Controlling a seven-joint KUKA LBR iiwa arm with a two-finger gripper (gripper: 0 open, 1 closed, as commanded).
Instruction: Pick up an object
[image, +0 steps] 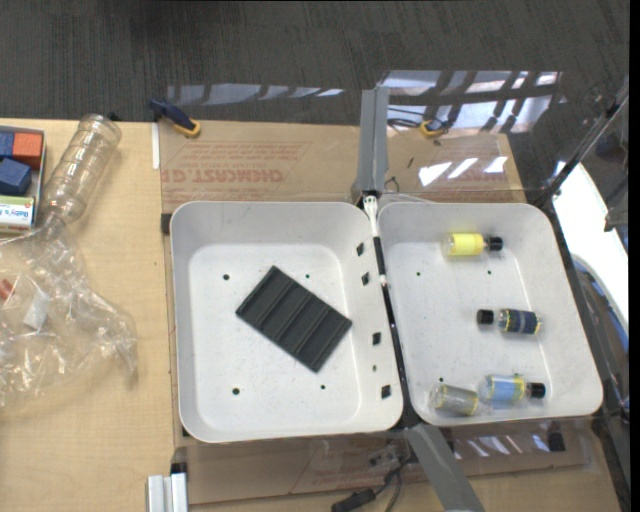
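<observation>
Camera view | left bin (185, 300): black ribbed slab (293, 318), long axis running far-left to near-right | right bin (560, 300): yellow bottle (466, 244) far, dark bottle (510, 321) middle, blue bottle (512, 389) near, all lying left-right | bottles likely nearer the arm's side.

ribbed panel (294, 318) in left bin (190, 330); four bottles (508, 321) in right bin (560, 290)

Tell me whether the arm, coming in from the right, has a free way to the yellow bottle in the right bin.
Probably yes. The yellow bottle lies on its side near the far end of the right bin, apart from the other bottles, with nothing over it or crowding it.
</observation>
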